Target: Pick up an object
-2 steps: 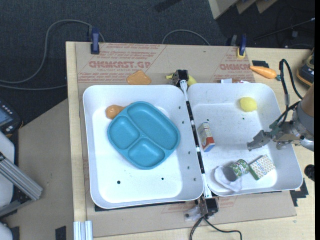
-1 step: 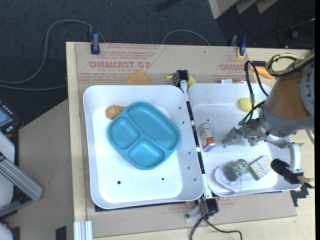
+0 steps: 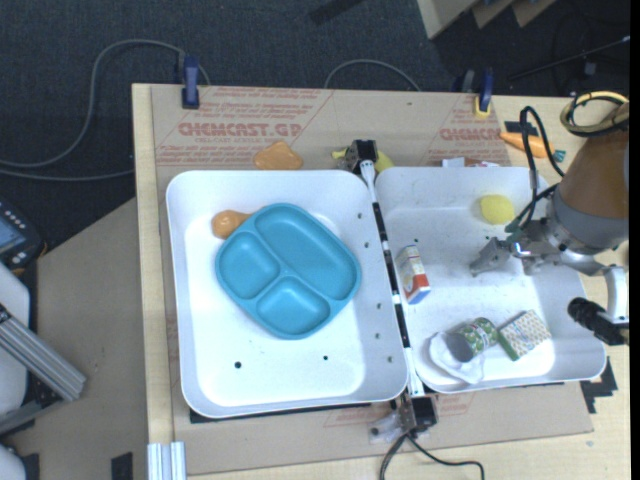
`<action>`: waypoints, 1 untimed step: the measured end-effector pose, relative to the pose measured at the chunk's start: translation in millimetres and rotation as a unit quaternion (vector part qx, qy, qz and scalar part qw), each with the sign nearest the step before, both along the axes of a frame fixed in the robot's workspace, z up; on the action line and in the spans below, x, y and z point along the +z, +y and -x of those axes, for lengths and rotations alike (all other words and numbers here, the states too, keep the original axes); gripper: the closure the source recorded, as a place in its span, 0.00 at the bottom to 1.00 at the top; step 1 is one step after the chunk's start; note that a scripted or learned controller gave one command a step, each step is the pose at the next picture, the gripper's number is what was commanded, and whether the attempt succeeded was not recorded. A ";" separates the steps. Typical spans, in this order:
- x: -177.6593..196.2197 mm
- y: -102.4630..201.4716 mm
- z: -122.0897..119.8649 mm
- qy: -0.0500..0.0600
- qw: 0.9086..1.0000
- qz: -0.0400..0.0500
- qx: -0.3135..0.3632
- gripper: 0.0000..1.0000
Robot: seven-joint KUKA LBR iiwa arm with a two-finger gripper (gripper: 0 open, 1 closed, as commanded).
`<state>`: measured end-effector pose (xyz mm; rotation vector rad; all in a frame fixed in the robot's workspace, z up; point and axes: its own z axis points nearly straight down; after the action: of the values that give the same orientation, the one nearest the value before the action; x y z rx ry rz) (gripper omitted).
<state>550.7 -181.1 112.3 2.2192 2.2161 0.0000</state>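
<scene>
My gripper [image 3: 493, 258] is low over the right bin [image 3: 440, 203], near its middle, with the grey arm and orange band behind it at the right edge. A yellow ball [image 3: 495, 207] lies just beyond the gripper, towards the back of the bin. To its left, by the divider, rests a small white bottle with a red label [image 3: 411, 273]. Near the bin's front are a green patterned packet [image 3: 523, 334] and a dark green can [image 3: 468, 339] lying on a crumpled white wrapper [image 3: 446, 362]. I see nothing in the gripper.
The left bin [image 3: 200, 348] holds a blue divided plate [image 3: 288, 269] with a small orange item [image 3: 227, 224] at its back-left edge. Another orange piece [image 3: 278, 156] lies on the cardboard behind the bins. Cables and clamps line the bench's far edge.
</scene>
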 end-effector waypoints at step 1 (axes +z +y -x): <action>-28.4 3.1 -77.1 -0.002 1.000 0.000 0.003 0.00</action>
<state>627.9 -178.0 83.9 2.2113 2.2208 0.0052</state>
